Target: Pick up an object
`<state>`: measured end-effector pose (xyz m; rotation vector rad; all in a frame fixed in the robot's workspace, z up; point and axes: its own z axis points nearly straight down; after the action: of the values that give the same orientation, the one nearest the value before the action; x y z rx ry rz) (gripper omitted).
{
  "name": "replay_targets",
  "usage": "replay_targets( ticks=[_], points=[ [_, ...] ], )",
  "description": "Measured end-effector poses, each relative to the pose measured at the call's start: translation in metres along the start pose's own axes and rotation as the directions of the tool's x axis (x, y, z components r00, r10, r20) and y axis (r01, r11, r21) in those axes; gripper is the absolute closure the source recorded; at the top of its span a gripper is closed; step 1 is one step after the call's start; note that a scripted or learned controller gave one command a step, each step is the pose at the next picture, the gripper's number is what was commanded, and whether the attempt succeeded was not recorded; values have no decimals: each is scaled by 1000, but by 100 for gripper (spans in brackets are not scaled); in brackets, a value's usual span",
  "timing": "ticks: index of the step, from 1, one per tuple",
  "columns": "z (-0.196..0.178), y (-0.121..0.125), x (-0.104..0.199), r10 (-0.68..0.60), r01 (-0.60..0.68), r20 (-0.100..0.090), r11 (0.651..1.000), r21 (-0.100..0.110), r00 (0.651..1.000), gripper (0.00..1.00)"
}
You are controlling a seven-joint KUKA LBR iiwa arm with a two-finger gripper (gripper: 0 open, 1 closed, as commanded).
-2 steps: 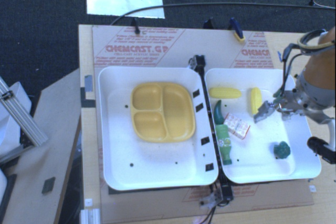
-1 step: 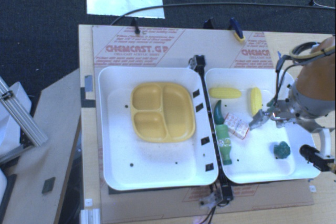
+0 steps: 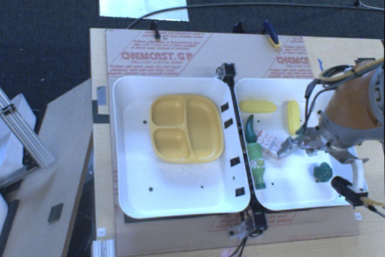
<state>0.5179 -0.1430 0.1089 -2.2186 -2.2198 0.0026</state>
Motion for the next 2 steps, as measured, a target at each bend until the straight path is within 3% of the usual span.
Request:
replay_targets(
  ticks=[1,2],
  points=[
    [20,3,0,-1,1,-4,1000,-7,1000,0],
    [6,7,1,-2,2,-3,1000,-18,1000,100]
  ],
)
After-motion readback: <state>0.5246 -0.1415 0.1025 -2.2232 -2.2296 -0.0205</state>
